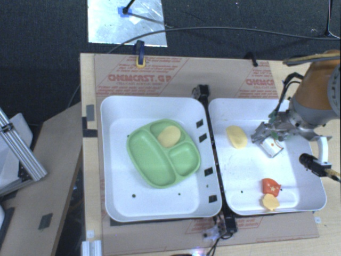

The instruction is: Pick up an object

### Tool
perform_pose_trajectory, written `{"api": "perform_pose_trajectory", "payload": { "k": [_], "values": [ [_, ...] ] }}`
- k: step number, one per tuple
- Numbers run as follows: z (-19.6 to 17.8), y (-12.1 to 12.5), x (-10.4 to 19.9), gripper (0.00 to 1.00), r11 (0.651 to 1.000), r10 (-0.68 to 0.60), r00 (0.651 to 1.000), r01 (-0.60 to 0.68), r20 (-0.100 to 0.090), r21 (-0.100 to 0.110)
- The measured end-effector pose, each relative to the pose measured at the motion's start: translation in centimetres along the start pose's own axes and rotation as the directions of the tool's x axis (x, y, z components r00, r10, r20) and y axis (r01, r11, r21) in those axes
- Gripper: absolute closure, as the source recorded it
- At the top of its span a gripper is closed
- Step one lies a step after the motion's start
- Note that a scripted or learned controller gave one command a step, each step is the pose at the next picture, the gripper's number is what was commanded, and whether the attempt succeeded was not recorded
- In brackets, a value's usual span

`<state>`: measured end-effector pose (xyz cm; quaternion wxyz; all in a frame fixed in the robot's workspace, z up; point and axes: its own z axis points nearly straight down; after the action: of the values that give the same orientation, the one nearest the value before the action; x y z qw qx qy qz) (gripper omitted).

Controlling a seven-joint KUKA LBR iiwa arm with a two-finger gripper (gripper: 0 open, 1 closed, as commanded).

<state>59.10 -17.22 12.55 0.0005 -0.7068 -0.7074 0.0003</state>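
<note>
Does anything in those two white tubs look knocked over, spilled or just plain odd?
Nothing looks spilled or broken. The green divided plate sits turned at an angle in the left bin, with a yellow piece in one compartment. The rest lies loose in the right bin.

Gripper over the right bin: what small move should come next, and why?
Probably a short shift toward the yellow piece and then down onto it. The gripper sits over the right bin just beside that piece, with nothing seen between its fingers. The red piece and the small orange piece lie farther off, near the bin's front edge.
</note>
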Motion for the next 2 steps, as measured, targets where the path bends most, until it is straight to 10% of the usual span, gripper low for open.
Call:
{"api": "perform_pose_trajectory", "payload": {
  "k": [1, 2],
  "values": [
    [-1.3, 0.1, -0.1, 1.0, 1.0, 0.0, 1.0, 0.0, 0.002, -0.006],
    [-7.7, 0.1, -0.3, 1.0, 1.0, -0.003, 1.0, 0.003, 0.002, -0.008]
  ]
}}
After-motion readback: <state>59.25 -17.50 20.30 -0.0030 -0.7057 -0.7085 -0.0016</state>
